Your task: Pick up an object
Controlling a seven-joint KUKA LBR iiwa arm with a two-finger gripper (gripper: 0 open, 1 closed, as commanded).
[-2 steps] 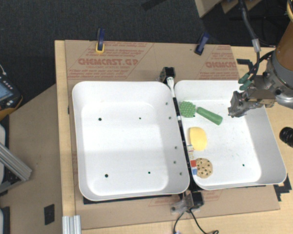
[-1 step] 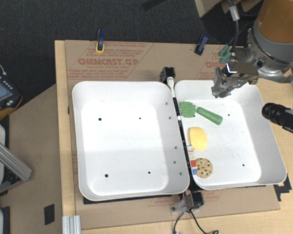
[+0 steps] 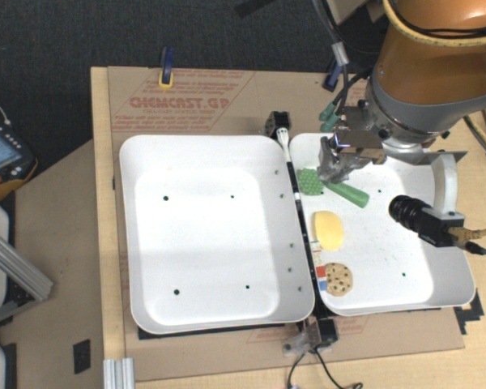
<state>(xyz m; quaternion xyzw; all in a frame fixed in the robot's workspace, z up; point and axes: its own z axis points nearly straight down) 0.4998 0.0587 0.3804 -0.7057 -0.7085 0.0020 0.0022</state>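
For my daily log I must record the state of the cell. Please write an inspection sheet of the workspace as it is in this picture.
Surface: cardboard sheet under two white bins; the left bin is bare inside.
Job's things: in the right bin, a green brush, a yellow piece, a cookie and a small red and blue item by the divider.
Clutter: blue clamp on the cardboard's far edge.
Grippers: gripper low over the green brush; a grasp cannot be judged.
Cables: black cable leaving the near edge; more cables beside the arm.
Surroundings: dark carpet, metal rail at left.
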